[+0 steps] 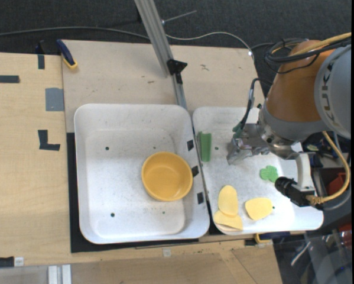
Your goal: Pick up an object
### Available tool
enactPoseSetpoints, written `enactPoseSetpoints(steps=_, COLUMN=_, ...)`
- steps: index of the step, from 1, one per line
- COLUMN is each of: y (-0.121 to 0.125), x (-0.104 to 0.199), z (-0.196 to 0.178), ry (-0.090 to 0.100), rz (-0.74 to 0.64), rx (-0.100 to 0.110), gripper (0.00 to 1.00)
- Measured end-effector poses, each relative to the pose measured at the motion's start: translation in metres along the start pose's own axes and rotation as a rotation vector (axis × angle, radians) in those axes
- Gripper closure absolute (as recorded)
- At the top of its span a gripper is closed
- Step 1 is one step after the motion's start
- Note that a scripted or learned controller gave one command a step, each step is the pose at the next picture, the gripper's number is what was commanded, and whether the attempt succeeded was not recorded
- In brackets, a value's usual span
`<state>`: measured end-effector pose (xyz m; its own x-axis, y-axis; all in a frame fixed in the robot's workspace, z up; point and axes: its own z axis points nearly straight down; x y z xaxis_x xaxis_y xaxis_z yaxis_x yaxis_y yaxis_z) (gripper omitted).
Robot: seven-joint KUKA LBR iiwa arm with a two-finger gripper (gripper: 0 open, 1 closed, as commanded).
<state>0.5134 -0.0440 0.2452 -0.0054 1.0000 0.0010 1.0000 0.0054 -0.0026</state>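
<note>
A yellow bowl [166, 176] sits upright in the left bin [106, 123], toward its right side. In the right bin [221, 116] a green block [205, 147] lies along the left wall, and a small green piece [269, 173] rests near the right side. Three flat yellow pieces lie at the front of that bin: one [227, 199], one under it [229, 220], and one to the right [258, 208]. My gripper [238, 152] hangs over the middle of the right bin, between the green block and the small green piece. I see nothing between its fingers.
A slanted metal pole [159, 34] runs from the top down to the seam between the bins. Cables and a black connector [289, 189] hang by the arm at the right bin's right edge. A blue-and-yellow tool [66, 54] lies on the bench at the back left.
</note>
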Motion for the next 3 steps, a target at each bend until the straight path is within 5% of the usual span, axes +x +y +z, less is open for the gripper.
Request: enactPoseSetpoints(steps=3, y=-0.016, x=0.144, z=0.023, ry=0.0, rz=-0.001, rx=0.001, gripper=1.0)
